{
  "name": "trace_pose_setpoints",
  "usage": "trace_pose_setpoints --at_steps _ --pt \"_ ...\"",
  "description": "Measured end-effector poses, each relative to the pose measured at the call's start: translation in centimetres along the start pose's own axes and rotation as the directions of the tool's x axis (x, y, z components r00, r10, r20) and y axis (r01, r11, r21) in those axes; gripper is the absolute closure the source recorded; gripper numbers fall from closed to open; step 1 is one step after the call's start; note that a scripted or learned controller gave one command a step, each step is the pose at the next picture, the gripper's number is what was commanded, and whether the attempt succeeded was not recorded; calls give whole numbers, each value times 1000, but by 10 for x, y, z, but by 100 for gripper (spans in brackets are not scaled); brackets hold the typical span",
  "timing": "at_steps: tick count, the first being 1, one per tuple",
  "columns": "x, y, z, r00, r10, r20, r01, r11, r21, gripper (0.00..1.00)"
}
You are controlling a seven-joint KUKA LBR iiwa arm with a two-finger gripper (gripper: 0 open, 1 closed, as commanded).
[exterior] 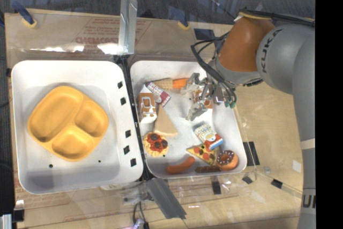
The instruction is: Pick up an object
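Brown table [69, 35] with two white bins, left bin [21, 131] holding a yellow divided tray [68, 122], right bin [236, 131] full of toy food, pizza slice [203, 152], sausage [180, 166], gripper [199, 100] low inside right bin, its state impossible to tell.

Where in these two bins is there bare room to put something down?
Left bin: bare floor around the yellow divided plate, widest below it. Right bin: crowded with toy food; one small patch between the cheese wedge and gripper.
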State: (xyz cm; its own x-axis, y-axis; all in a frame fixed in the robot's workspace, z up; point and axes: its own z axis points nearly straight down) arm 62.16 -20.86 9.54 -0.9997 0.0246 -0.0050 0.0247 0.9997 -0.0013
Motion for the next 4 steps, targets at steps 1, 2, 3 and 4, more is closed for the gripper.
trace_pose_setpoints --at_steps 1,2,3,4 --pt "43 36 3 994 -110 -5 110 994 -3 0" --pt "-35 22 3 1000 22 -5 -22 1000 -1 0" --pt "27 -1 -7 993 -117 -3 117 993 -2 0" --pt "39 51 4 997 -81 -6 81 997 -4 0"
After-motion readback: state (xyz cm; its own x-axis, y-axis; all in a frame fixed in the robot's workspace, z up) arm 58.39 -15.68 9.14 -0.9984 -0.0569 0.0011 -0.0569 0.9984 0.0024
